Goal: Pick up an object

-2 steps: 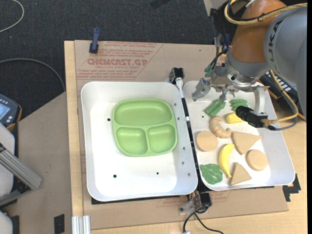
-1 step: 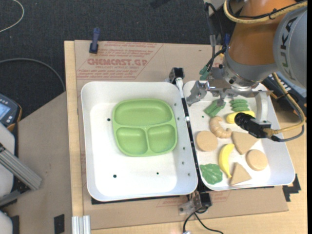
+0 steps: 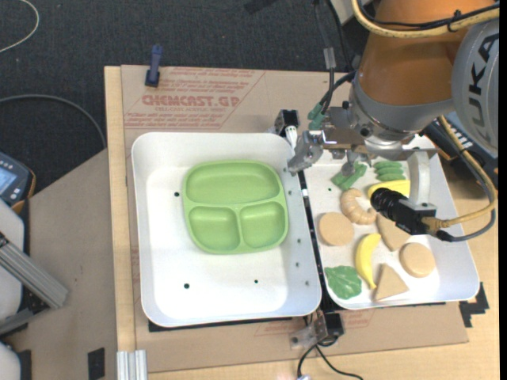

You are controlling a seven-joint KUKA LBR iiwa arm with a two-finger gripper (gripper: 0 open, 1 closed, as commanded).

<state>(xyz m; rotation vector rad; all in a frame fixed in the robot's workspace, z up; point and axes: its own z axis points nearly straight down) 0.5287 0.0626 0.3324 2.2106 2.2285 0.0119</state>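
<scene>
White bin (image 3: 463, 279): yellow banana (image 3: 366, 258).

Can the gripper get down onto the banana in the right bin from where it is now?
Probably yes: the banana lies bare on top, nothing over it, though a round cookie and a tan wedge crowd its sides.

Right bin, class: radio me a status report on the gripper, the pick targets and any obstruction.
Gripper low over the divider between the bins, fingers unreadable. Toy foods loose in right bin, none seen gripped. Green divided tray alone in left bin.
</scene>
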